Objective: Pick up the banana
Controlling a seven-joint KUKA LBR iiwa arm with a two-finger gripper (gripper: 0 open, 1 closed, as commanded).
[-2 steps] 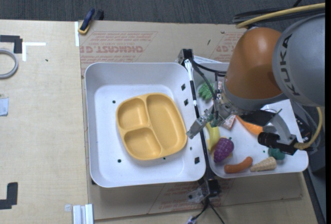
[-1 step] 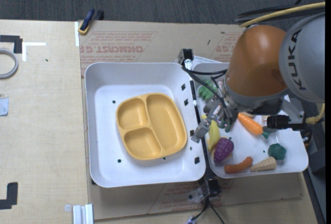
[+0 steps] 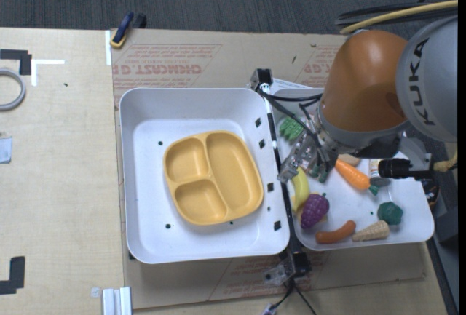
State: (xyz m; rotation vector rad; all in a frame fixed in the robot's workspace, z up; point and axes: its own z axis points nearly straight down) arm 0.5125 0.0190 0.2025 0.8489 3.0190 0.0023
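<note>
The yellow banana (image 3: 299,188) lies in the right bin (image 3: 415,233), against its left wall, just above a bunch of purple grapes (image 3: 314,209). My gripper (image 3: 306,159) hangs low over the bin, right at the banana's upper end, under the orange band of the arm (image 3: 368,88). The arm's bulk hides much of the bin's back half. Whether the gripper touches the banana cannot be made out.
An orange carrot (image 3: 352,175), a green leafy item (image 3: 291,128), a red sausage (image 3: 336,233), a tan cone (image 3: 371,231) and a dark green vegetable (image 3: 389,213) share the right bin. The left bin (image 3: 145,226) holds a yellow divided plate (image 3: 212,177).
</note>
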